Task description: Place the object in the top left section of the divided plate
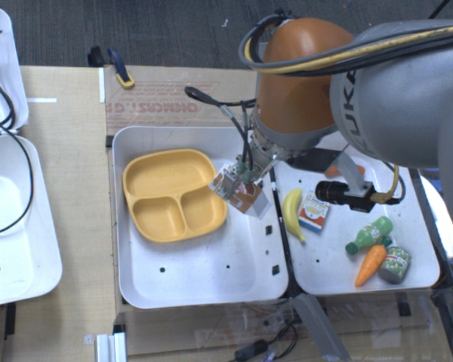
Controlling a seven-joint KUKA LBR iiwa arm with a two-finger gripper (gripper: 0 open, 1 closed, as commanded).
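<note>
Down at the near right corner of the right bin [340, 279] lie a carrot [371, 264] and a small can [395, 264], just beside each other, with a green bottle [370, 235] right behind them. Farther in, along that bin's left edge, a banana [291, 214] lies lengthwise, and a little carton [314, 211] sits just beside it on the right.

Across the seam, in the left bin [196, 289], the object [247, 197] is a small brown and white thing close to the bin's right edge, about midway between its near and far edges. It sits just off the right rim of the yellow divided plate [174, 194], outside every section. The hand [240, 176] hangs directly over it, tip down, so the object shows just below and slightly to the right of the tip. From where I stand the two run together. I cannot tell whether the hand is open, closed or gripping the object, nor whether the object rests on the bin floor or is lifted off it. I cannot make out what the object is either, as it is small and partly covered by the hand.

The plate lies in the left half of the bin, with two small sections nearer and one long one beyond. The arm's bulk hides the far part of the right bin. Beyond the bins, a cardboard sheet [174, 104] with red print lies on the table, and a blue and yellow clamp [121, 70] sits at its far left corner.
</note>
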